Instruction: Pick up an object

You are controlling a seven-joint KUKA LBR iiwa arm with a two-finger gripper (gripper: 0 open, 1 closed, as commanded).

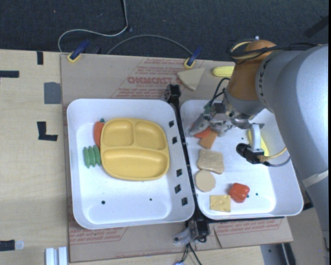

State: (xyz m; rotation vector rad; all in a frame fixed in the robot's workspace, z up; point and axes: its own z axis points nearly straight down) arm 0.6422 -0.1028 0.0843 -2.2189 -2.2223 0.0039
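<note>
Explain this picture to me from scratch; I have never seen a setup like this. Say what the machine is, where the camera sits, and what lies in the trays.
The big grey shape with the orange band is a robot arm, reaching in from the right. One camera, fixed above the bench, looks down at a slant.

Two shallow white bins sit side by side. The left bin holds a yellow divided plate, with a toy carrot and a green pea pod beside it. The right bin holds toy food: an orange wedge, a slice of bread, a round cracker, a red pepper and a yellow cheese square.

The claw hangs just above the orange wedge. Whether it grips anything is unclear.
</note>
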